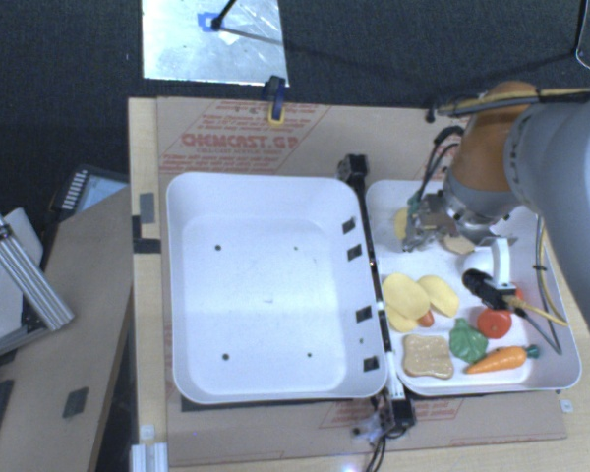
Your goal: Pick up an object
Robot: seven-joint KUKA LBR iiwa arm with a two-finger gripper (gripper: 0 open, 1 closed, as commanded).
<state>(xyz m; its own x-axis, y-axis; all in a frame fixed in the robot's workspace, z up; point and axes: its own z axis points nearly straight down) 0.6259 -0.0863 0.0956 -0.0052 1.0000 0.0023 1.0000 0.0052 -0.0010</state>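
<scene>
Gripper [425, 226] is sitting low at the far-left corner of the right bin [560, 362], possibly over a yellowish piece; can't tell what state the pincer is in. Arm [560, 155] is reaching in over the far-right edge, wrist pitching down. Toy food [442, 313] is clustering along the near edge. Advise confirming a clean straddle before lifting.

The desk [143, 293] is covered by a brown printed cardboard sheet [241, 136]. Two shallow white bins sit on it side by side, touching: the left bin [265, 205] larger, the right bin [560, 362] holding toy food. A yellow-and-blue clamp [274, 99] grips the far edge.
</scene>
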